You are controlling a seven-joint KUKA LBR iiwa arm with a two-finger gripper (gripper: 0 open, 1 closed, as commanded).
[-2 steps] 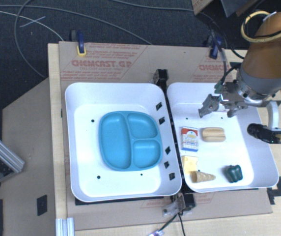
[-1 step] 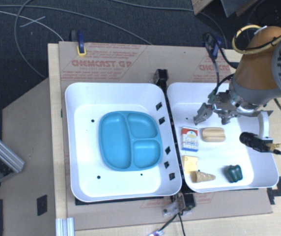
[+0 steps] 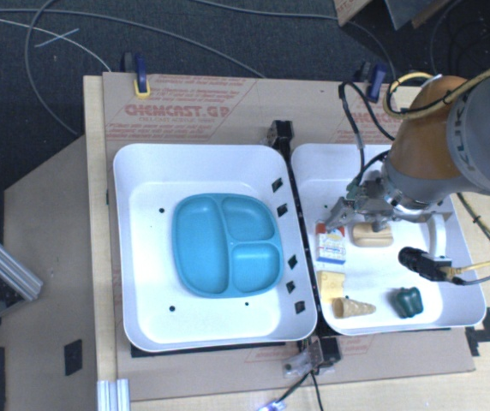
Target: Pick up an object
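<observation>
My gripper [image 3: 355, 222] hangs low over the back left part of the right bin [image 3: 459, 315], open, with its two fingers spread and nothing between them. A tan block [image 3: 372, 236] lies just in front of the right finger. A small white carton with red and blue print [image 3: 331, 247] lies by the left finger, near the bin's left wall. Closer to the front lie a yellow wedge [image 3: 331, 282], a pale cone [image 3: 353, 308] and a dark green object [image 3: 408, 301].
The left bin [image 3: 142, 178] holds a blue divided plate [image 3: 226, 245]. A black clip-lined divider [image 3: 291, 229] separates the bins. The grey arm with its orange band [image 3: 429, 144] reaches in from the right over the right bin's back edge.
</observation>
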